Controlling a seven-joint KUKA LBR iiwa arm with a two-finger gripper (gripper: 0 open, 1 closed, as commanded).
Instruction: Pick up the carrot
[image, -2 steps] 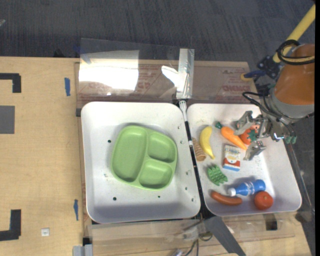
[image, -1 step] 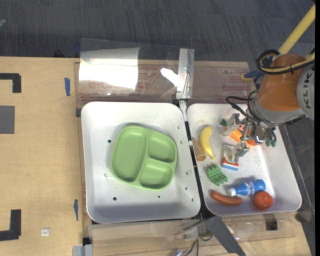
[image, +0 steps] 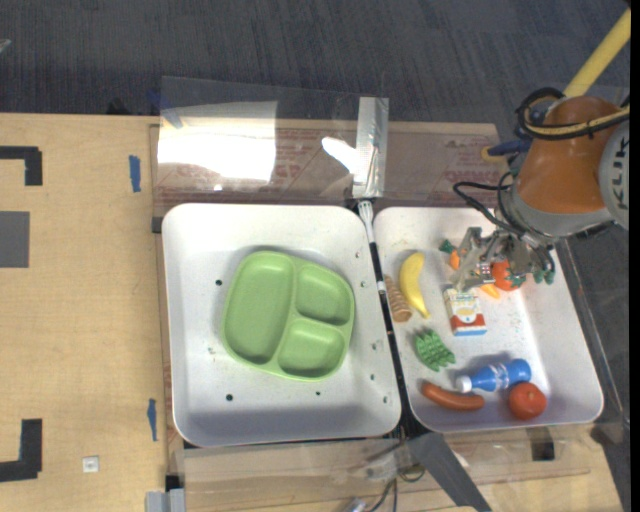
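The carrot (image: 506, 281), orange with a green leafy end toward the right, lies in the upper part of the right bin (image: 575, 330). My gripper (image: 487, 260) hangs low right over it, reaching in from the right under the orange wrist band. Its metal parts overlap the carrot's left end, so part of the carrot is hidden. Whether the carrot sits between the fingers is unclear from this angle.
The right bin also holds a banana (image: 413, 283), a brown cone (image: 398, 298), a small carton (image: 466, 311), a green toy (image: 433, 348), a sausage (image: 452, 397), a blue bottle (image: 495, 376) and a tomato (image: 527, 400). A green divided plate (image: 290, 313) sits in the left bin (image: 190, 300).
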